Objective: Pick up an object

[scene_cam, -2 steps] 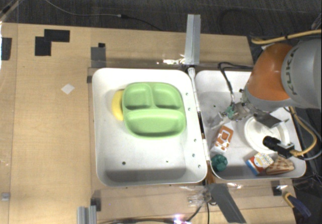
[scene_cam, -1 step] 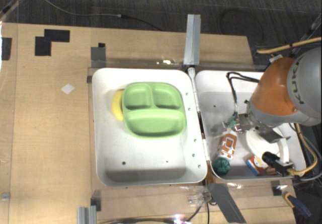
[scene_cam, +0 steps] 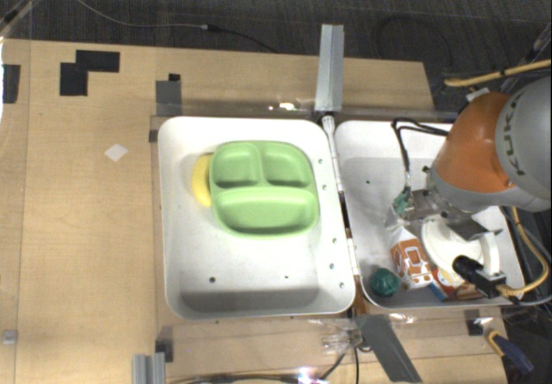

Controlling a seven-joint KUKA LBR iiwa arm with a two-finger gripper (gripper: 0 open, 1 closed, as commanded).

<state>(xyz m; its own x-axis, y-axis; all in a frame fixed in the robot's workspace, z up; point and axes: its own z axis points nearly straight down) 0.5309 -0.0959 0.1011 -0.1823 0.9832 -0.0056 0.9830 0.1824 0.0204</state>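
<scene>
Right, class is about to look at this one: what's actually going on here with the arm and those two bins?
A grey and orange robot arm reaches down into the right bin, above a small pile there: an orange and white packet and a dark green ball. Nothing is visibly held. The left bin contains a green divided tray lying over a yellow object.

Far left of the pincer: green tray (scene_cam: 261, 187) looking smooth matt plastic. White bins (scene_cam: 259, 287) showing dull sheen. Bench (scene_cam: 78, 227) appearing matt wood. Orange band (scene_cam: 473, 149) gleaming, glossy.
</scene>
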